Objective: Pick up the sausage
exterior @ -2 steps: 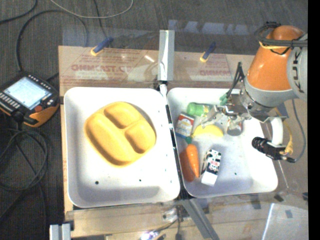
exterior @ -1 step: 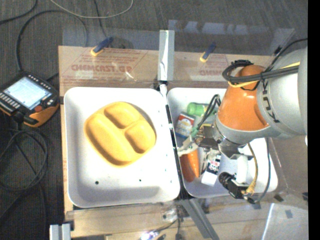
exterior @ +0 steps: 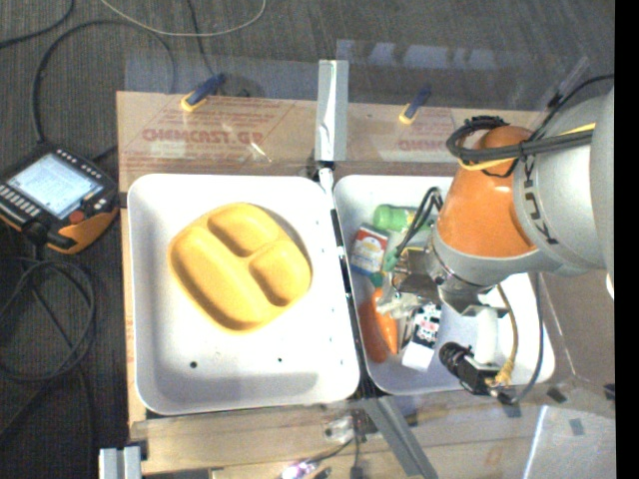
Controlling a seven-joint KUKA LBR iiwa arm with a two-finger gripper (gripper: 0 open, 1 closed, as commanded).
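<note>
Two shallow white bins sit side by side on the surface. The left bin holds a yellow plate with three compartments, lying a little left of the bin's middle and tilted so its long side runs from far left to near right. The right bin is crowded along its left wall. An orange-brown sausage lies there, close to the dividing wall at the near left of the bin, running roughly near to far. Just beyond it, towards the far side, stands a small carton with a red and white label, and beyond that a green object. A white box with dark markings lies just right of the sausage. The grey arm with its orange band reaches in from the right and hangs over the middle of the right bin. The end effector is low among these items, just above the far end of the sausage; whether it is apart or together cannot be told from this angle. A handheld controller lies on the floor to the left.
</note>
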